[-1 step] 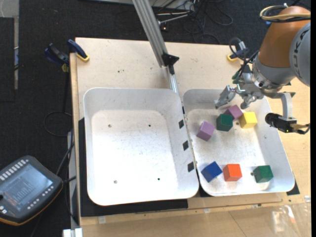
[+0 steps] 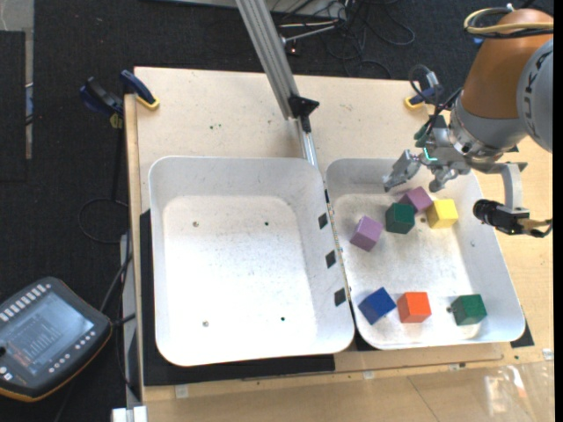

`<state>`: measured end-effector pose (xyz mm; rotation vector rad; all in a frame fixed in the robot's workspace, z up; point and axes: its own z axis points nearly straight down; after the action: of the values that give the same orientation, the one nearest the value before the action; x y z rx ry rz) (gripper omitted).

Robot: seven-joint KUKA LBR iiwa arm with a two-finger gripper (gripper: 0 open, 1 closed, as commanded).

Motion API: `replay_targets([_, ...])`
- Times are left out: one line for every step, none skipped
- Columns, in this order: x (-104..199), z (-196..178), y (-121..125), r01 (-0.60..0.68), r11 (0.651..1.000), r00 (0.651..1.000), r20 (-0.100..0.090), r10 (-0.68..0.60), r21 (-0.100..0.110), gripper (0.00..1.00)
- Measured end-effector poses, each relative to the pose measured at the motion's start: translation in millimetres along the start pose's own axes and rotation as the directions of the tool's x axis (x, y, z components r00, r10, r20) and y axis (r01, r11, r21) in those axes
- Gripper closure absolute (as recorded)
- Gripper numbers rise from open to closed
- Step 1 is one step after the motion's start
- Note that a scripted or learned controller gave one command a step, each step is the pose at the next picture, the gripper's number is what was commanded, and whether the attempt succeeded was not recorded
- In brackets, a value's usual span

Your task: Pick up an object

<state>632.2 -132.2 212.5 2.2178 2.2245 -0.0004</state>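
The hand (image 2: 420, 172) hangs over the far end of the right bin (image 2: 493, 262) with its two fingers spread apart and nothing between them. Just below it, on the near side, sit a pink cube (image 2: 419, 199), a dark green cube (image 2: 400, 218) and a yellow cube (image 2: 442, 213), bunched together; a lilac cube (image 2: 368, 233) lies a little further off to its left. Well away toward the bin's near edge are a blue cube (image 2: 377, 304), an orange cube (image 2: 413, 307) and a green cube (image 2: 469, 309). No writing is legible anywhere. The arm's upper part is cut off at the frame edge.
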Motion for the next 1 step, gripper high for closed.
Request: replay_targets([-0.2, 56.8, 0.3, -0.003, 1.0, 1.0, -0.001, 0.003, 0.005, 0.0])
